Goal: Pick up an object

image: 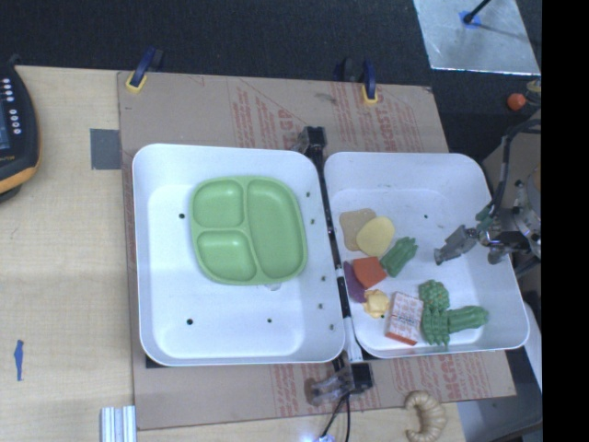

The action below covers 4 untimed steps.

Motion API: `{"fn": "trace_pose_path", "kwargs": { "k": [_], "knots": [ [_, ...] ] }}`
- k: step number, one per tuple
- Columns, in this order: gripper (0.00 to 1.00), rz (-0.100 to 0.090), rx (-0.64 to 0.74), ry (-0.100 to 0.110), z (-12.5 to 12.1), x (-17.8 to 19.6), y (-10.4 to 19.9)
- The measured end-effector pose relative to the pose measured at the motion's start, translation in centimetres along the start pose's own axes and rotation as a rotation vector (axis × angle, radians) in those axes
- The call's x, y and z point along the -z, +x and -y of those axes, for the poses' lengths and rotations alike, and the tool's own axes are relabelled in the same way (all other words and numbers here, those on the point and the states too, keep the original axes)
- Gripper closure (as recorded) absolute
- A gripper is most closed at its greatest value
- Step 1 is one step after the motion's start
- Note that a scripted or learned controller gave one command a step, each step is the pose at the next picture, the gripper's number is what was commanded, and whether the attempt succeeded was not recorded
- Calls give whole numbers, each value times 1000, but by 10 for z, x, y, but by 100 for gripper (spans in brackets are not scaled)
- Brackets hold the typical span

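The right bin (414, 178) holds several toy foods. A tan slab (353, 222) and a yellow round piece (375, 236) lie near its left wall, with a dark green pickle (398, 256) beside them. Below these are an orange-red block (368, 272), a purple piece (355, 289), a small yellow piece (375, 303) and a red-and-white packet (403, 318). Two bumpy green vegetables (434, 298) (460, 319) lie at the front right. My gripper (474, 249) hangs over the bin's right side, open, with nothing between its fingers, right of the pickle and apart from it.
The left bin (161, 274) holds a light green divided plate (248, 230). A black-and-orange pendant (14, 127) lies at the far left of the bench. A tan curled object (425, 415) lies outside the bins at the front. Clamps (368, 83) hold the cardboard's back edge.
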<state>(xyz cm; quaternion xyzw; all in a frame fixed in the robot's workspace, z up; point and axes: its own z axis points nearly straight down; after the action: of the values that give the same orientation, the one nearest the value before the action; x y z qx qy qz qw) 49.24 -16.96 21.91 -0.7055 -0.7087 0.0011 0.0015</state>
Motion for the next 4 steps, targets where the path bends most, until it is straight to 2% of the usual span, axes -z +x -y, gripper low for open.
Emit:
{"fn": "trace_pose_path", "kwargs": {
  "k": [1, 2, 3, 4],
  "knots": [
    [0, -3, 1, 7, 18, -120, 11],
    [100, 1, 3, 0, 16, -103, 8],
    [0, 1, 3, 0, 16, -103, 8],
    [0, 0, 2, -2, 15, -127, 26]
  ]
}}
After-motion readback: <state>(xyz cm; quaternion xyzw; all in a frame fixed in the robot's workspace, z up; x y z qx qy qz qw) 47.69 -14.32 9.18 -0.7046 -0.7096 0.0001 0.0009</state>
